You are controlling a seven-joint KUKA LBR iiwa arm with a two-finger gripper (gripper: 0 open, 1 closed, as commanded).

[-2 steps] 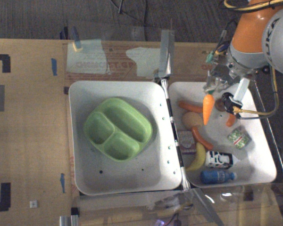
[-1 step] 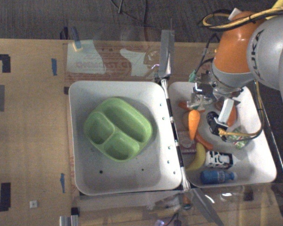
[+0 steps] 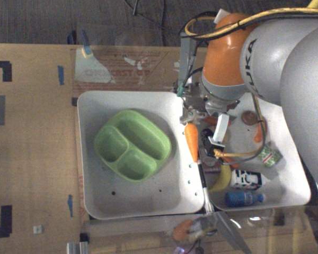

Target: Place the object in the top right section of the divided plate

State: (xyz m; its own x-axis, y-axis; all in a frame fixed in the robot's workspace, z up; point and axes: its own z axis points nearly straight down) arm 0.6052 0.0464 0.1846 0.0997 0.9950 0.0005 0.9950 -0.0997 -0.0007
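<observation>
Grey arm (image 3: 286,52) foremost, gripper (image 3: 193,121) above bin divider; finger state cannot be told. Carrot (image 3: 192,142) just below, apparently toy: light, stiff, smooth, tapered; best grasped across thick upper end. Green divided plate (image 3: 132,144) in left bin (image 3: 95,194).

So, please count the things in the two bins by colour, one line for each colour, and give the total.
Green: 2, divided plate and small carton
Orange: 1, carrot
Yellow: 1, banana
Blue: 1, bottle
Black and white: 1, can
Brown: 1, round piece
Total: 7 that I can tell apart
</observation>
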